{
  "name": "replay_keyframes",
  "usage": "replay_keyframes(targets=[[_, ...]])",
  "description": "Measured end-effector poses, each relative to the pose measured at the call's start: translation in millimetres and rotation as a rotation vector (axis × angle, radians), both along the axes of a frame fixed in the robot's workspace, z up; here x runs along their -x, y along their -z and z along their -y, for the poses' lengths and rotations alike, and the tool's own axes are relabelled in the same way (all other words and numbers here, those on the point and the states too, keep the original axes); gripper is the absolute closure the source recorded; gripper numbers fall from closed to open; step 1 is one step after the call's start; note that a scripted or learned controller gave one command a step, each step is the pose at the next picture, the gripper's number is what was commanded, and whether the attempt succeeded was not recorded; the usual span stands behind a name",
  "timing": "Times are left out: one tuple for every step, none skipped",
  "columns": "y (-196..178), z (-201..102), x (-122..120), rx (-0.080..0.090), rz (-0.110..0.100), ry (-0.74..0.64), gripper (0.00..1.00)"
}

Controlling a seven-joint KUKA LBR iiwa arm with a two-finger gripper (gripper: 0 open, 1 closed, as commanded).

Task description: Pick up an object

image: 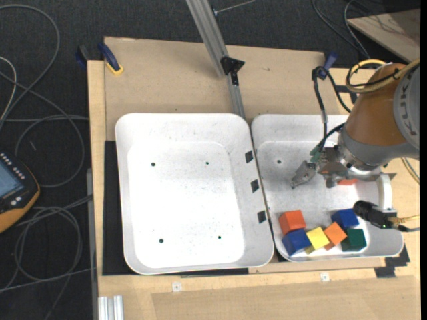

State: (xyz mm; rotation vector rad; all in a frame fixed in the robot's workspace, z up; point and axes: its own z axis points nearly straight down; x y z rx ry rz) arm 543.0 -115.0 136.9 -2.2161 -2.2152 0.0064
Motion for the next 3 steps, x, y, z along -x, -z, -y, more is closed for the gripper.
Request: replay_keyframes(targets=[[-15.0,0.3,-2.6,0.002,0.01,-0.001,1.0],[-74.8,-4.9,2.4,0.004,0.016,-0.002,1.0],[-81.4,-5.3,1.5,0.003,0.012,-0.001,1.0]])
